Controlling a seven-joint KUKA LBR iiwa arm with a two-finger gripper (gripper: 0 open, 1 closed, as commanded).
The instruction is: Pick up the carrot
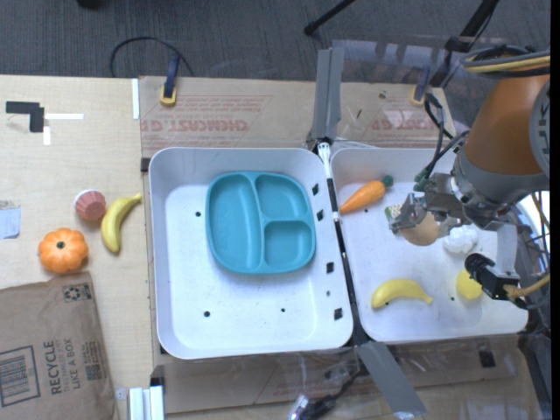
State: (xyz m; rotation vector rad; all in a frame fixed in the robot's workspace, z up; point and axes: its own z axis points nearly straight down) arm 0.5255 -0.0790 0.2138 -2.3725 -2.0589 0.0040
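two white bins stand side by side on the bench, and i go over the scene from left to right. on the bare bench at the far left lie a small pumpkin (63, 250), a pink cupcake (90, 206) and a banana (118, 222), all well apart from the bins. the left bin (175, 322) holds a blue plate (261, 221) with three compartments, and nothing lies in them.

the carrot (362, 195) lies in the right bin (385, 326), in its upper left part, near the wall between the two bins. it lies tilted, with the green end pointing up and to the right. lower in this bin lies a second banana (401, 294), and near the right side a lemon (469, 284) and a white lump (460, 239).

the gripper (413, 219) hangs over the right bin, just right of the carrot and a little below it, with a tan round thing close under it. i cannot tell its state from this slant.

i judge that the step in hand is the approach: the carrot is not yet touched and rests on the bin floor. the next move calls for a short shift to the left and up, turning the wrist so that the tool closes across the thin body of the carrot, and then a descent.
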